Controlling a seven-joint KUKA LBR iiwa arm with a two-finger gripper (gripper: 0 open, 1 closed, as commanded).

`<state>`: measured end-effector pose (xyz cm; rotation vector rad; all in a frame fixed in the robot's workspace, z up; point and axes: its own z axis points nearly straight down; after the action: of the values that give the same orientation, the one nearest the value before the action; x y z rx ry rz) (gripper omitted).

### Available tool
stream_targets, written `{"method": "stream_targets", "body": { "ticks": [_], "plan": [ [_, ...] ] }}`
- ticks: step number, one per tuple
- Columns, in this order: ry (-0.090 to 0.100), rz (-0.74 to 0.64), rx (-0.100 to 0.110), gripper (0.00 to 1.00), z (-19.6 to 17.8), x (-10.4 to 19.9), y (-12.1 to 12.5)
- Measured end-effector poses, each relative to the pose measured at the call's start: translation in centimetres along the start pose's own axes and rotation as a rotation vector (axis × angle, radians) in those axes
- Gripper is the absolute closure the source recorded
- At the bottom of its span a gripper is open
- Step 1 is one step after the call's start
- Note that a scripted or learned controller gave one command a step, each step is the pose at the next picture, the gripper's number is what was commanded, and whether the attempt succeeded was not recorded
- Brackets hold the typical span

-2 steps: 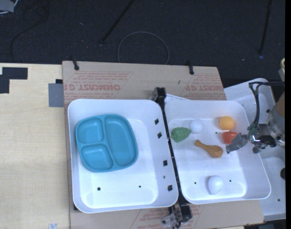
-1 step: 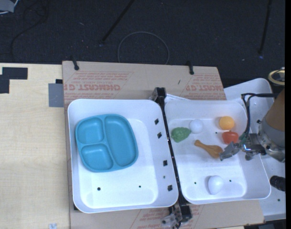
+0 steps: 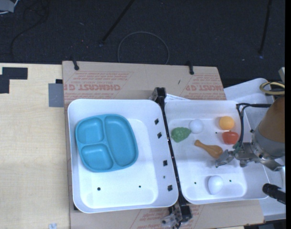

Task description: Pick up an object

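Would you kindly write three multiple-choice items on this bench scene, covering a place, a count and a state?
1. Where does the blue tray lie?
A. left bin
B. right bin
C. the wooden bench

2. How many compartments does the blue tray have?
A. two
B. three
C. five

3. How does the claw stand to the tan drumstick toy?
A. lifting it high
B. low beside it
C. over the left bin

Answers: 1 A, the tray rests on the left bin floor. 2 B, its ridges mark three wells. 3 B, the claw sits in the right bin by the toy's thick end.
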<state>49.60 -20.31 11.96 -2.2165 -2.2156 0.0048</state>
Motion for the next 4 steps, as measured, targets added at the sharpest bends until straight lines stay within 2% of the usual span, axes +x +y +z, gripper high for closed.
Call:
{"method": "stream_targets", "body": {
  "ticks": [1,2,3,4],
  "plan": [
    [-0.001,0.004,-0.004,1.0,-1.3,-0.1,0.1],
    [-0.005,-0.001,-0.011,1.0,-7.1,-0.6,0.9],
    [-0.003,-0.002,-0.008,1.0,-9.2,-0.7,1.0],
    [-0.002,-0.004,-0.006,1.0,-8.4,4.0,3.1]
  ]
}}
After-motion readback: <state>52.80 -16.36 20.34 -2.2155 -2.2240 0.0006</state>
